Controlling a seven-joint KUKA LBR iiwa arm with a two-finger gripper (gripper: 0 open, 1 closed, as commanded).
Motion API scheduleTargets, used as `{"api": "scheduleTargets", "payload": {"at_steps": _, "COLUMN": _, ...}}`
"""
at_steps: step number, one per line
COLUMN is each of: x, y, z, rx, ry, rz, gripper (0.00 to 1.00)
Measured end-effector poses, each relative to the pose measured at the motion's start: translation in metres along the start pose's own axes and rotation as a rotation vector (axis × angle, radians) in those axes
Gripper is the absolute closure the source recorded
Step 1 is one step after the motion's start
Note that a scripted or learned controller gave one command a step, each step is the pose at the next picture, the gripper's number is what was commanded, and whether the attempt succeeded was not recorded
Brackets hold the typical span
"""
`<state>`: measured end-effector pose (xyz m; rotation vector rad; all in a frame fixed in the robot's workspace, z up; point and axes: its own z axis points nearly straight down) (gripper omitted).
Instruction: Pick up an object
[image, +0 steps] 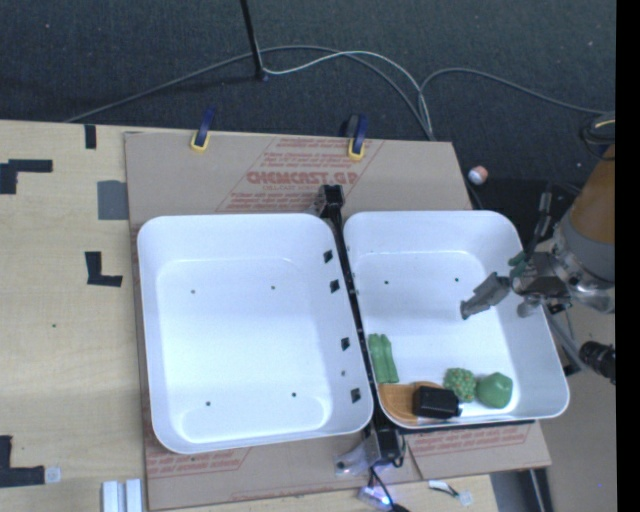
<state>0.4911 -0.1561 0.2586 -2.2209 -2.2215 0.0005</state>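
Roughly sized down: right bin (440, 240) under gripper (500, 290), jaw state impossible to tell, then wooden plate (395, 402), green stalk (382, 357), black block (436, 402), green ball (494, 389), bumpy sprig (459, 382), all at near edge, seemingly light, the ball likely firm, best pinched across its middle.

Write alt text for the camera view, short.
The end effector hangs over the right bin, above a cluster at its near edge: a green strip, a bumpy green piece, a green block and a black object on a wooden piece.
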Motion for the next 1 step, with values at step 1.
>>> {"api": "scheduleTargets", "payload": {"at_steps": 1, "x": 0.0837, "y": -0.0036, "z": 0.0049, "rx": 0.000, "ry": 0.002, "rz": -0.006, "gripper": 0.00}}
